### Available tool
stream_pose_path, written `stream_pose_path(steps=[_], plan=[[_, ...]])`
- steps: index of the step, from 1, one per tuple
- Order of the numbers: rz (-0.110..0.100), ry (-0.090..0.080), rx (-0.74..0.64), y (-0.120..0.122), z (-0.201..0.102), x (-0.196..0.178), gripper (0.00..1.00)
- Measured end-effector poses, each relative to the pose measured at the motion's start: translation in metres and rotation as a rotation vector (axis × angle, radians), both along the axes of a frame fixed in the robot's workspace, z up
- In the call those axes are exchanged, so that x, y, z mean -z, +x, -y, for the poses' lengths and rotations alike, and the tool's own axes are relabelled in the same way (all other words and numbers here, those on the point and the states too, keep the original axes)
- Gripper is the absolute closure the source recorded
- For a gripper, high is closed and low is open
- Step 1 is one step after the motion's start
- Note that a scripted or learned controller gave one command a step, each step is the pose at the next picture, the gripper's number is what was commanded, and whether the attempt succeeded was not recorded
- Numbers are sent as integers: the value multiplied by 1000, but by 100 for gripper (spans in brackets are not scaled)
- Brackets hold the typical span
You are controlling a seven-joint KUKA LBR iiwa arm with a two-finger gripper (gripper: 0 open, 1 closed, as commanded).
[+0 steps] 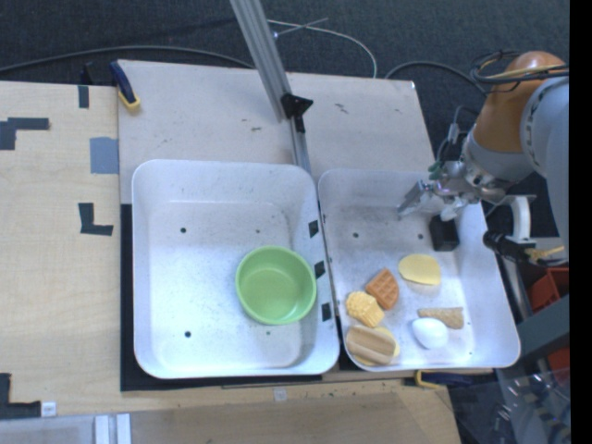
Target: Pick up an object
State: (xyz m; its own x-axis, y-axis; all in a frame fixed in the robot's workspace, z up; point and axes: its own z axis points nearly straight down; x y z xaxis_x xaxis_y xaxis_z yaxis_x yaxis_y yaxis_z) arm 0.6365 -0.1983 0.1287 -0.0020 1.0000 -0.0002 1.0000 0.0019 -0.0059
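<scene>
Gripper sits over the upper right part of the right bin, tip pointing toward the view's left, near the bin's back wall. Arm comes in over the bin's right rim. Whether the gripper is open or closed cannot be told from this angle, nor whether it touches the bin floor. The floor under and just left of it is bare white.

The candidate objects are all clustered in the near half of the same bin, apart from the gripper:
- yellow oval piece, closest to the gripper, nearer the camera.
- orange waffle-like piece, just left of the oval.
- yellow corn-like piece, touching or nearly touching the waffle piece.
- bun-shaped piece, at the near-left corner.
- white egg with a tan wedge just above it, close together.

The left bin holds a green bowl, upright, near its right wall and well apart from the gripper.
</scene>
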Motion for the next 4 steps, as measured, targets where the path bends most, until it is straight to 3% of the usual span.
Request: stream_pose_path(steps=[1, 2, 4], plan=[[21, -5, -2, 5, 0, 17, 0], [4, -1, -1, 1, -1, 16, 100], [11, -1, 0, -7, -16, -90, 100]])
